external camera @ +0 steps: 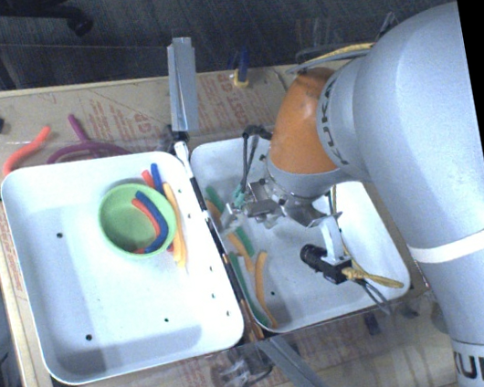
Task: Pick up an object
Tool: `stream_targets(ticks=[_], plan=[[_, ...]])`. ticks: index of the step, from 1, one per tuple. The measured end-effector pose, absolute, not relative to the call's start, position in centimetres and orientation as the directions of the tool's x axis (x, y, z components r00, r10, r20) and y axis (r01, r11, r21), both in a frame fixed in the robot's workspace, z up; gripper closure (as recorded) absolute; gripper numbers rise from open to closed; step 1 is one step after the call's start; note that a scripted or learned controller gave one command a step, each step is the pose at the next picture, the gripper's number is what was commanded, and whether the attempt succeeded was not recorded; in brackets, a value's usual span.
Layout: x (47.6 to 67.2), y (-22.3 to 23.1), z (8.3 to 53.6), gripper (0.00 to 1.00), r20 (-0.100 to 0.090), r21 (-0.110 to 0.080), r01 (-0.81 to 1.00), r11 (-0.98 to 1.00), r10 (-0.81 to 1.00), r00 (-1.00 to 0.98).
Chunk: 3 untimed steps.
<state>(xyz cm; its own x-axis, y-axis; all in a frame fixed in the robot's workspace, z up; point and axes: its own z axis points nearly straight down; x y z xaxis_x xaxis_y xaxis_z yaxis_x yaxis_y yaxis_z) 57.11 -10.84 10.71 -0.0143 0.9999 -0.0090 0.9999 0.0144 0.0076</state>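
Camera view: I'm hovering the gripper [245,198] over the right bin [370,212], above the green and orange sticks [251,265] along its left wall. I'm not seeing how far the pincer is open; nothing visibly held. I'm thinking descend straight, centre on one stick, clear of the wall.

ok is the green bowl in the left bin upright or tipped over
Upright. The green bowl sits in the left bin with its round opening facing up, and thin coloured sticks lie in it and across its rim.
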Motion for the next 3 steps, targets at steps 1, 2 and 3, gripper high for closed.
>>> stream_targets(ticks=[1, 2, 3], plan=[[53.0, -11.8, 9.4, 0.0, -0.007, 0.007, 0.997, 0.071, 0.997, -0.071], [53.3, -11.4, 10.6, 1.0, 0.0, 0.011, 0.997, 0.079, 0.997, -0.079], [53.3, -11.5, 10.6, 0.0, -0.002, 0.01, 0.997, 0.078, 0.997, -0.078]])
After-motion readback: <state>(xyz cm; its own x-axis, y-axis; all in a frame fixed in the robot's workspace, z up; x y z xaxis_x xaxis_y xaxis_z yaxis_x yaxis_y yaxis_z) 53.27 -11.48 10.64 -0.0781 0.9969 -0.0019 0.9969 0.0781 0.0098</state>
